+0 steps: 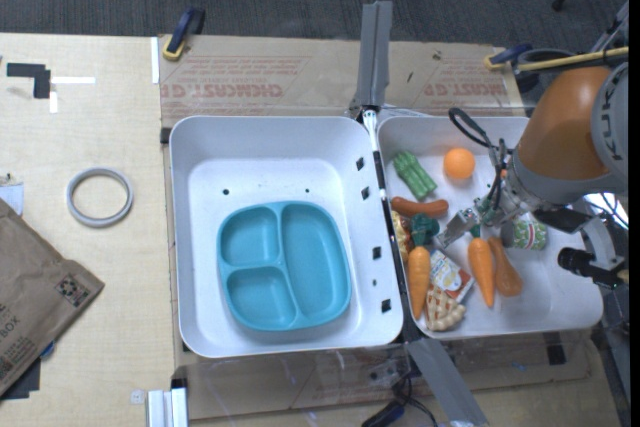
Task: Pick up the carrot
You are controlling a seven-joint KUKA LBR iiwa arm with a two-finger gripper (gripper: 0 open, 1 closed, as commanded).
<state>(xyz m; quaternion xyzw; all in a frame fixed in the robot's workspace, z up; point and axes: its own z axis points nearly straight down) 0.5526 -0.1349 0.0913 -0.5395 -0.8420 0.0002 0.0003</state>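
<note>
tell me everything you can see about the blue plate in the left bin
The blue plate is a light blue, smooth, plastic-looking tray with rounded corners and three hollows: one tall hollow on the right side and two smaller ones stacked on the left, split by raised ridges. It lies flat, right side up, slightly turned, on the floor of the left bin, toward the near side. Nothing lies in its hollows and nothing but the bin floor touches it.

Orange carrot (482, 270) — lengthwise, right bin
</note>
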